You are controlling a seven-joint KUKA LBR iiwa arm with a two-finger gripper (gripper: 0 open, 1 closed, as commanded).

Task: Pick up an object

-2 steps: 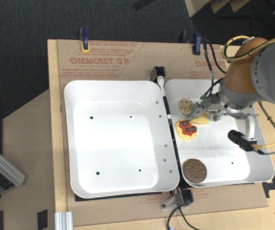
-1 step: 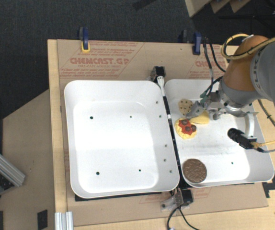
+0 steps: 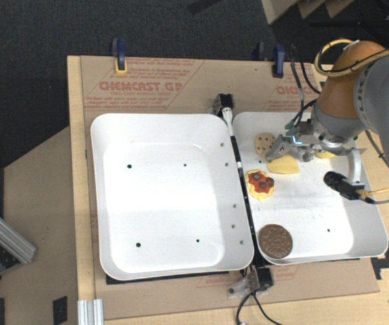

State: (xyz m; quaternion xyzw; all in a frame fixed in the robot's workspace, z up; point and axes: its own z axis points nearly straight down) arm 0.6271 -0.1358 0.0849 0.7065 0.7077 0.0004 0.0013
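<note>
My gripper (image 3: 291, 152) hangs over the far part of the right bin (image 3: 357, 239), its fingers spread open. A pale yellow wedge (image 3: 285, 166) lies just beneath and in front of the fingertips; I cannot tell whether they touch it. A small tan cookie (image 3: 263, 142) sits to the gripper's left, near the bin's far-left corner. A red and yellow pizza-like piece (image 3: 260, 184) lies by the left wall. A round brown disc (image 3: 276, 241) rests at the near-left corner. A bit of another yellow thing (image 3: 324, 154) peeks out behind the wrist.
The left bin (image 3: 113, 249) stands beside the right one, with a black divider strip (image 3: 238, 175) between them. Both sit on a brown board (image 3: 79, 181) clamped at its far edge. The grey arm (image 3: 381, 93) comes in from the right above the bin's far-right corner.
</note>
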